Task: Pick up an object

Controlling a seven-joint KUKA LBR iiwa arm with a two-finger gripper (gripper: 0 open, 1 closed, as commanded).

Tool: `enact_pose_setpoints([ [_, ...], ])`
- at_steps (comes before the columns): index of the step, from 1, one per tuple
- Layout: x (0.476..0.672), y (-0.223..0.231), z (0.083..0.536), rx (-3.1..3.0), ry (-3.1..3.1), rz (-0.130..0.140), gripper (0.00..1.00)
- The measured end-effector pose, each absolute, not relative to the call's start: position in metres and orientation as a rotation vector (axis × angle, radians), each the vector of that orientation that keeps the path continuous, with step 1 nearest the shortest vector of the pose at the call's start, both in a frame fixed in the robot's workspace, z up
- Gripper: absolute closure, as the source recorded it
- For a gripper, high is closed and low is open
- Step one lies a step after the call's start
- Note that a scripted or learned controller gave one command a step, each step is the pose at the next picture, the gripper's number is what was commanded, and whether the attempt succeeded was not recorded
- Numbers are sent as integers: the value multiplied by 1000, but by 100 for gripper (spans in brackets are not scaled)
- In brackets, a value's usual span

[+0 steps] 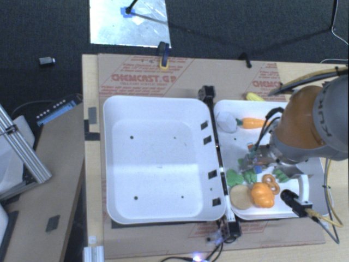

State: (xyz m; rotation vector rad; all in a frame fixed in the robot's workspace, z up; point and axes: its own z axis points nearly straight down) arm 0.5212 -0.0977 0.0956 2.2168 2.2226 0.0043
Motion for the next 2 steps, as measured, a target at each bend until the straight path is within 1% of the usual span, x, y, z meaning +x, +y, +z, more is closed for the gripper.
enact_pose_setpoints([
  [1,555,-44,190,2204,2228,15,100],
  [2,541,5,184,2212,2234,2,100],
])
